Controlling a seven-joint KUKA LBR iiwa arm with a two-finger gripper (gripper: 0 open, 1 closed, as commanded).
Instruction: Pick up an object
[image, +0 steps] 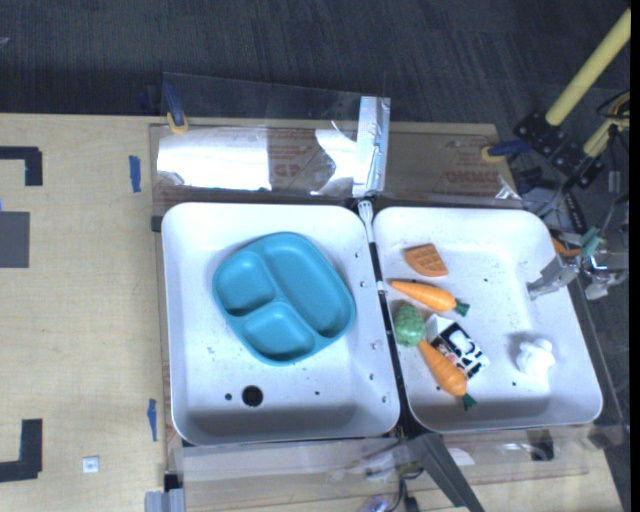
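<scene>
Two carrots (428, 295) (444, 368) (both orange).

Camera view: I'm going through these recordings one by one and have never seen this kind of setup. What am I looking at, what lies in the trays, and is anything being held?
This single picture is taken from a fixed camera above a bench, looking down at a slant. Two shallow white bins sit side by side. The left bin holds a blue divided plate and a small dark round thing. The right bin holds two toy carrots, an orange wedge-shaped piece, a green leafy toy, a black-and-white item and a small white lump. The machine is a robot arm that reaches in from the right; its gripper is at the right bin's right rim. I see nothing held in it; every object lies in a bin.
</scene>
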